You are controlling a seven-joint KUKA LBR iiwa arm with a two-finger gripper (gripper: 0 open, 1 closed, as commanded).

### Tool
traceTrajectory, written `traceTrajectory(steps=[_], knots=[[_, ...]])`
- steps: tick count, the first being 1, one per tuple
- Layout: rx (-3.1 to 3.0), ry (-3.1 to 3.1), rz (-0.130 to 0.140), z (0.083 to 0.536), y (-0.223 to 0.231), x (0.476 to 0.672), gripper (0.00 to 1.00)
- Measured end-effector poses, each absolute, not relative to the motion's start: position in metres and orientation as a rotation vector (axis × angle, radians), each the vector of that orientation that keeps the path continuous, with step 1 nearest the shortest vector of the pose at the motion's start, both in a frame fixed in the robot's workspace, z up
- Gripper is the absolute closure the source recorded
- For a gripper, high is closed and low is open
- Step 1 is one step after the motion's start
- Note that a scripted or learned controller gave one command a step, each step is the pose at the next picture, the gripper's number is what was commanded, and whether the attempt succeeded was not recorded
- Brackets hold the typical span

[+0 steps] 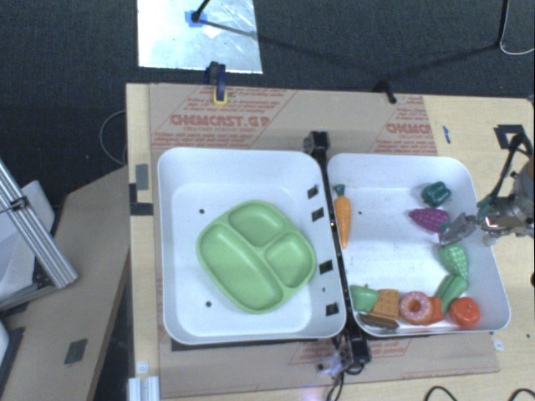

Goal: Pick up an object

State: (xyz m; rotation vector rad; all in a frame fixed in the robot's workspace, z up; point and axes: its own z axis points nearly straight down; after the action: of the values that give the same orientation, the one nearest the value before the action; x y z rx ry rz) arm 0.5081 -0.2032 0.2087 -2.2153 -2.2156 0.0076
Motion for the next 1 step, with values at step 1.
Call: traceTrajectory(steps=[1], knots=[[-2.218, -2.226, -0.001, 0.2139, -0.2029, 0.5109, 0.0]])
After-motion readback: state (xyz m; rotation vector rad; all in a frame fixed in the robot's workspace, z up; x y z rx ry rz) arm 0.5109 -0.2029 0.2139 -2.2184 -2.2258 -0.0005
